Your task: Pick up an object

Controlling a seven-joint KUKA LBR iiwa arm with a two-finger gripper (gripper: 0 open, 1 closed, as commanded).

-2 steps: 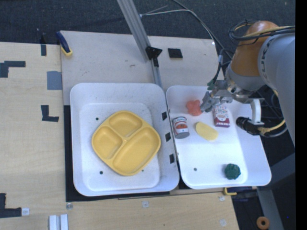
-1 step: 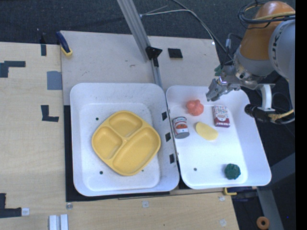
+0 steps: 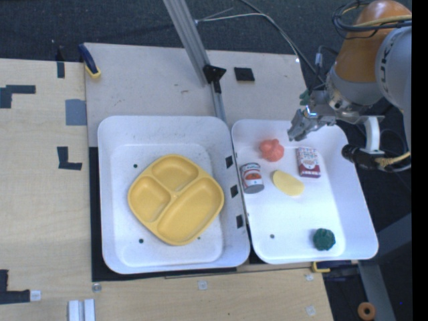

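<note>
From the camera above the bench, I see my gripper [image 3: 299,130] hanging over the far part of the right bin [image 3: 348,199], near its back rim, with nothing between its tips; whether they are apart or together I cannot tell at this angle. In this bin lie five small things: a pink-red soft-looking lump [image 3: 271,149] just in front of my gripper, a red and white box [image 3: 308,162] beside it, a small can [image 3: 251,177] near the left wall, a yellow oval piece [image 3: 288,183] in the middle, and a dark green ball [image 3: 324,239] well apart at the near corner. The left bin [image 3: 114,199] carries a yellow divided plate [image 3: 175,198]. I judge the pink lump the closest candidate; it is probably light and a little soft, so I should take it across its middle. The can looks stiff and smooth and may slip or roll.
</note>
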